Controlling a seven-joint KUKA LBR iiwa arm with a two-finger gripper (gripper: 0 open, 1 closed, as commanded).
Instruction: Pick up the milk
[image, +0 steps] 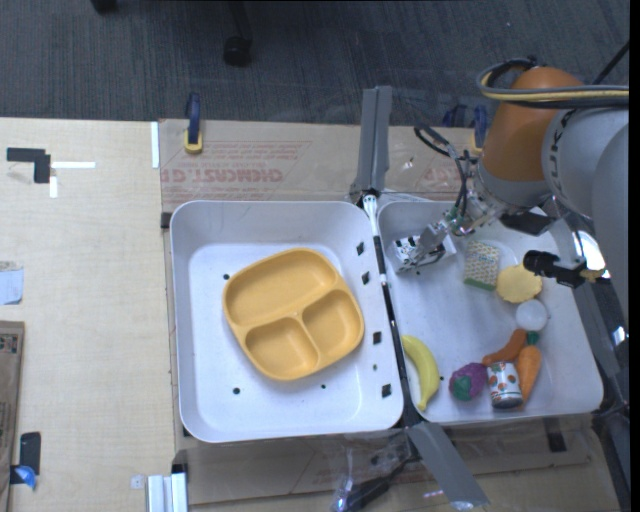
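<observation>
The bench carries two white bins, and I use the banana (423, 370) as the reference for all places; it lies in the right bin (450, 325), along its left wall and near the front corner. Just to the right of the banana there is a small purple toy (466, 382), and next to this, a little further from the banana, stands a small white and red container (506, 385), which I take for the milk, though it is too small to be certain. It stands upright and nothing holds it. An orange carrot (529, 367) touches it on the side away from the banana, and a second orange piece (507, 346) lies just behind it. Further back from the banana, toward the right, there are a white round thing (531, 315), a pale yellow piece (519, 285) and a waffle-like square (482, 264). The gripper (415, 250) is straight behind the banana, well apart from it, low at the back left of the same bin and far from the milk. I cannot tell if it is open or closed, and I see nothing in it. The arm (590, 150) with its orange band (525, 125) comes from the back right. To the left of the banana, in the other bin (200, 330), lies a yellow divided plate (291, 313).
</observation>
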